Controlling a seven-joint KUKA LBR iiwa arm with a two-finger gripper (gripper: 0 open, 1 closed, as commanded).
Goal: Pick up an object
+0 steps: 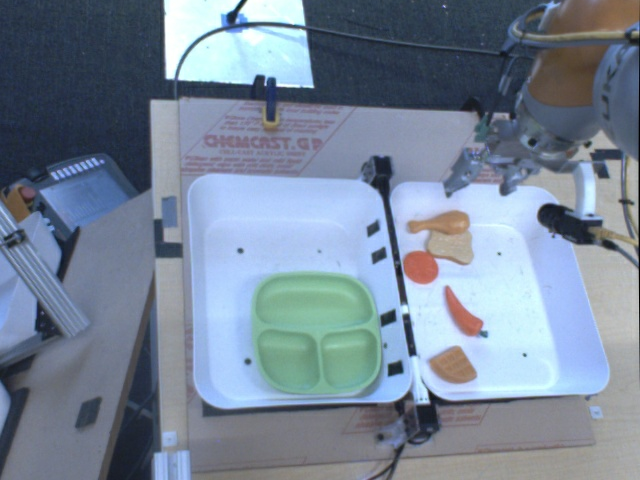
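We note gripper (487,175) open, empty, above right bin (560,298) far rim; drumstick (438,223) lies near it.

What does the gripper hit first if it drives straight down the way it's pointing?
Probably the right bin's far rim or the bare floor just inside it. The gripper hangs over that edge; the chicken drumstick lies nearer the camera, likely off its line. Depth is unclear.
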